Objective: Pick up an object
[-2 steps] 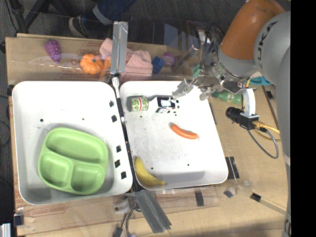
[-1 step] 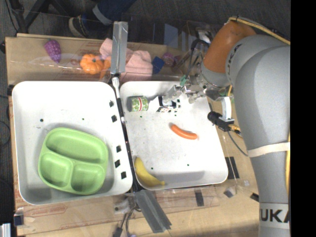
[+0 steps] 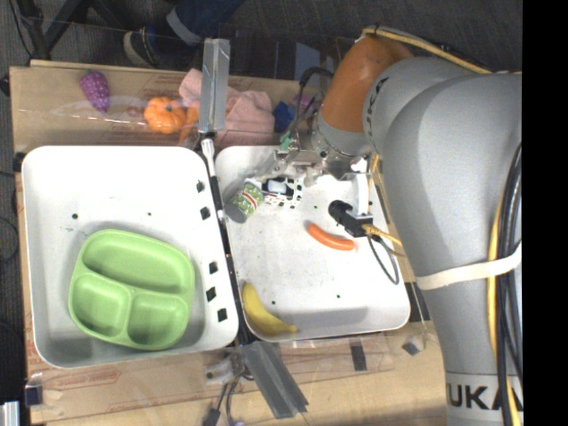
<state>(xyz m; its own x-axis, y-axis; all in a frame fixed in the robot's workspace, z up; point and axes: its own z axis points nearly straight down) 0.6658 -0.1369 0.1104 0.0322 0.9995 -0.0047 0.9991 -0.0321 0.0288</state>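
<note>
My gripper (image 3: pixel 286 183) hangs low over the far part of the right bin (image 3: pixel 355 304), under the orange wrist band. Just left of it a small green and white can (image 3: pixel 246 199) lies tilted on the bin floor, close to the fingertips. An orange carrot-like piece (image 3: pixel 330 236) lies in the middle of the bin, to the gripper's right and nearer. A yellow banana (image 3: pixel 262 313) rests in the near left corner. The gripper's dark parts blend together against the bin floor.
The left bin (image 3: pixel 53 185) holds a green divided plate (image 3: pixel 133 288). Behind the bins lie a small orange pumpkin (image 3: pixel 165 114), a purple toy (image 3: pixel 95 87) and a pink cloth (image 3: pixel 240 109). A black cable (image 3: pixel 382 256) loops over the right bin's right side.
</note>
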